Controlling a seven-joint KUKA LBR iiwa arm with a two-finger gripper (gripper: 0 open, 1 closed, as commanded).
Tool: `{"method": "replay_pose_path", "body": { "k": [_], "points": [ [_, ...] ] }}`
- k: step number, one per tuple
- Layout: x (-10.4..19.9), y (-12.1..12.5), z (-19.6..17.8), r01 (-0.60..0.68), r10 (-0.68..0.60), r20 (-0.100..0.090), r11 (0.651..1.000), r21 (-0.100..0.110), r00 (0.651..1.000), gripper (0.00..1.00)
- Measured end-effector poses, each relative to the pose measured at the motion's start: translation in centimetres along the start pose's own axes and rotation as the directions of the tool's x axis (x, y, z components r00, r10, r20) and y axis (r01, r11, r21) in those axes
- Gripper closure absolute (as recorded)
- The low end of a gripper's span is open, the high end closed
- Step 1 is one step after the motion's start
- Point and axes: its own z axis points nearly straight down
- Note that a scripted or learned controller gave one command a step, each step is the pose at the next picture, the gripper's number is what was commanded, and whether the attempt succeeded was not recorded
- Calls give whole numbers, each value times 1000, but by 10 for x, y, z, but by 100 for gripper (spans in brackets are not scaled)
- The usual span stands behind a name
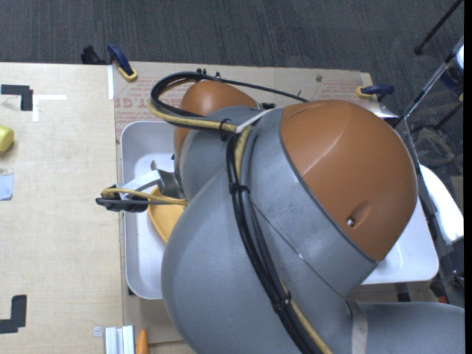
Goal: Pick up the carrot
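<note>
Item 1, grey robot arm with orange domed joints (295, 234): it reached in from the view's right and covered most of the 2 bins.

Item 2, claw (164, 181): it sat low over the shallow white plastic bin on the view's left (136, 271), near that bin's far left wall. I could not tell whether it was open or closed, since the wrist hid it.

Item 3, carrot: I could not place it with any certainty. A curved orange-yellow patch (164, 223) lay in the same bin, just under the claw and toward the near side. I judged it the likeliest candidate, but too little of it was visible to name it or read its long axis.

Item 4, small orange sliver (140, 338): it lay on the pale wooden table (59, 257) just outside the bin's near corner, too small to identify.

Item 5, room: the bin's left wall stood close beside the claw, so I judged sideways travel tight that way. The second white bin (413, 264) lay on the view's right.
</note>
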Motion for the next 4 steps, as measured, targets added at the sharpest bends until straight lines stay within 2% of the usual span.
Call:
{"method": "replay_pose_path", "body": {
  "k": [1,2,3,4],
  "points": [
    [0,2,-9,-5,5,3,1000,-1,1000,100],
    [-70,-14,2,399,-399,10,917,-6,917,100],
    [-71,-13,-6,404,-404,16,915,-6,915,100],
    [-67,-13,1,593,-593,10,805,-4,805,100]
  ]
}}
